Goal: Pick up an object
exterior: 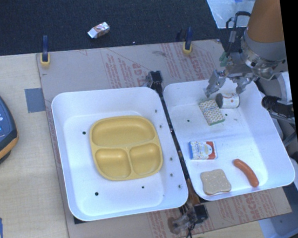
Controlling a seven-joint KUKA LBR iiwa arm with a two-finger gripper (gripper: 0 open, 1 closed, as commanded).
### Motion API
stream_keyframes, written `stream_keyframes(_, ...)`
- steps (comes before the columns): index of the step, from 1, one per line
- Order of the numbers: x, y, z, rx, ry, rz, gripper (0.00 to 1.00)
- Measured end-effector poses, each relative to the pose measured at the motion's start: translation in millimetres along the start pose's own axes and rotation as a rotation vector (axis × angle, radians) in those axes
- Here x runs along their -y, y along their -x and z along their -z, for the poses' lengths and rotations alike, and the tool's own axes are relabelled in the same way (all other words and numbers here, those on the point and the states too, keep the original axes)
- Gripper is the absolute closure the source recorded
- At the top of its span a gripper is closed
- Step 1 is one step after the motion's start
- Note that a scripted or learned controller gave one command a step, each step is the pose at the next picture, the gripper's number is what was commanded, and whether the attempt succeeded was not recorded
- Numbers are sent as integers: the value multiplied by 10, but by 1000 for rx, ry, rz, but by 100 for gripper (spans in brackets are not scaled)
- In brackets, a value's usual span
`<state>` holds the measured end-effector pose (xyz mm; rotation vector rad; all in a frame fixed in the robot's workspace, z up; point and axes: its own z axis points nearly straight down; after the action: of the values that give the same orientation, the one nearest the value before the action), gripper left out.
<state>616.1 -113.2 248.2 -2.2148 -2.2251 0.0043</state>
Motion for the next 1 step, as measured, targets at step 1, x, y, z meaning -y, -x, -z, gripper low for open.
stream_keyframes(1, -423, 540, -1252, 3, 8, 0, 0)
